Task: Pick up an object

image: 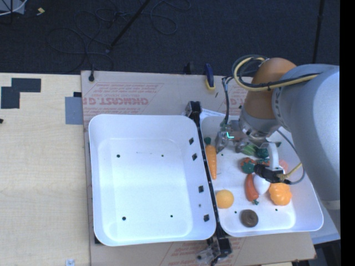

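Note:
My gripper point(232, 139) hangs low over the back of the right bin point(310, 218), under the grey arm with its orange band point(272, 73). Just to its left an orange carrot point(211, 160) lies along the bin's left wall. To the gripper's right and front sit a green piece point(260, 151), a small red piece point(246, 162), a red chili point(251, 188), a white piece point(262, 184) and an orange pepper point(280, 194). A yellow-orange ball point(224, 199) and a brown disc point(249, 219) rest near the front. I see nothing held.
The left bin point(100, 176) stands beside the right one, with a black divider point(203, 165) between them. Both bins rest on a cardboard sheet point(133, 96). The arm's bulk point(316, 126) covers the right bin's back right corner.

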### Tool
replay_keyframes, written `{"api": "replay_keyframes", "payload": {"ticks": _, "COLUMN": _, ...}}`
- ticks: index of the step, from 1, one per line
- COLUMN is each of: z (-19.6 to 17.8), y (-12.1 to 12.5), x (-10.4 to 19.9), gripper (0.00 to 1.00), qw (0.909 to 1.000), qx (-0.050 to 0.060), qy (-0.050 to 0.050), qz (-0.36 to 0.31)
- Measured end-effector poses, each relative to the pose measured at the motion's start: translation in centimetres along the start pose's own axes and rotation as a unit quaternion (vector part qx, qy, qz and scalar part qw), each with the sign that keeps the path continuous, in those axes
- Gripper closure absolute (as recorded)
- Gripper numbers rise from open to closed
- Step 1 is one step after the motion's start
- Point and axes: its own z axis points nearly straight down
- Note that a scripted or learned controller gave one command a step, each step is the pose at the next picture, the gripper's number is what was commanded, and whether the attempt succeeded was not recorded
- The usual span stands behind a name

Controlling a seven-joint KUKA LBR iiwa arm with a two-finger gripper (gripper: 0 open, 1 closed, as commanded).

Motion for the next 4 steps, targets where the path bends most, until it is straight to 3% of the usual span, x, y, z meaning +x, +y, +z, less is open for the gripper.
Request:
{"api": "replay_keyframes", "payload": {"ticks": 1, "z": -1.0, "y": 0.0, "x": 0.0, "gripper": 1.0, "qw": 1.0, "qx": 0.001, "qy": 0.003, "qz": 0.002}}
{"api": "replay_keyframes", "payload": {"ticks": 3, "z": 0.2, "y": 0.4, "x": -4.9, "gripper": 1.0, "qw": 1.0, "qx": 0.0, "qy": 0.007, "qz": 0.002}}
{"api": "replay_keyframes", "payload": {"ticks": 4, "z": -14.0, "y": 0.7, "x": -5.4, "gripper": 1.0, "qw": 1.0, "qx": -0.007, "qy": 0.006, "qz": 0.001}}
